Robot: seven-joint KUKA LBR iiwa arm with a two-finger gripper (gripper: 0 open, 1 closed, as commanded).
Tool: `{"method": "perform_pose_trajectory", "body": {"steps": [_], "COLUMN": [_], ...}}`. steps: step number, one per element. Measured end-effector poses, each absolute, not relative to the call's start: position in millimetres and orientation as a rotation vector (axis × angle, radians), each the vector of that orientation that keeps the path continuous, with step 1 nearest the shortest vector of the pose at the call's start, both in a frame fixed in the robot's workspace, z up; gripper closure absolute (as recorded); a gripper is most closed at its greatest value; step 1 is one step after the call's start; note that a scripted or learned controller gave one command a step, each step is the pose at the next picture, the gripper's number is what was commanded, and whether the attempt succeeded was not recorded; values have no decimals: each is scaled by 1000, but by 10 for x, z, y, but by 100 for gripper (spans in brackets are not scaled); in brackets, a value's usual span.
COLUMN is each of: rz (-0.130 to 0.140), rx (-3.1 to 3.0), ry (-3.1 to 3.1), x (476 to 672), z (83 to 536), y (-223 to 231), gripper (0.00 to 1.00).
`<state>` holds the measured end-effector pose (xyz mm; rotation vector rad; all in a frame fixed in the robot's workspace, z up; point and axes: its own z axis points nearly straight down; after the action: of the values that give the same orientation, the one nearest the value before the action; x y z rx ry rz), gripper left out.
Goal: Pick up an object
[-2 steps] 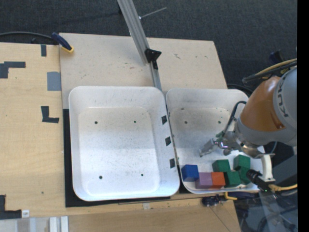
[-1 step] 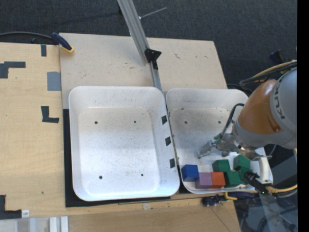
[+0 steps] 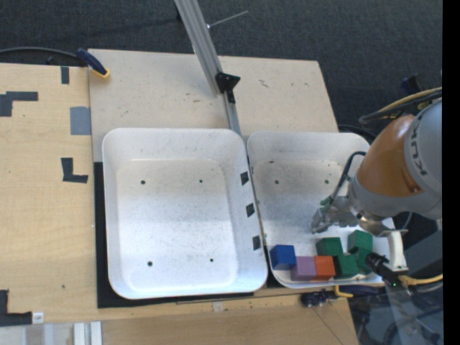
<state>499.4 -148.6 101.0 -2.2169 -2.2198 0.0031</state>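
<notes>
Several small blocks lie along the near edge of the right bin (image 3: 302, 157): a blue block (image 3: 283, 256), a purple block (image 3: 306, 267), an orange block (image 3: 325, 266) and green blocks (image 3: 330, 248) (image 3: 358, 241) (image 3: 348, 265). My gripper (image 3: 321, 221) hangs low in this bin, just above and left of the green blocks, under the grey and orange wrist. Nothing shows between its tips.
The left bin (image 3: 176, 210) stands beside the right one, with black clips (image 3: 249, 208) on the shared wall. A slanted metal rail (image 3: 205, 42) crosses the bench behind the bins. Cables run at the right of the bench.
</notes>
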Motion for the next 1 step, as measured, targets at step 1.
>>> {"method": "perform_pose_trajectory", "body": {"steps": [1], "rz": [-3], "rx": [-2223], "ry": [-2226], "x": [5030], "z": [1625], "y": [-1532], "gripper": [100]}}
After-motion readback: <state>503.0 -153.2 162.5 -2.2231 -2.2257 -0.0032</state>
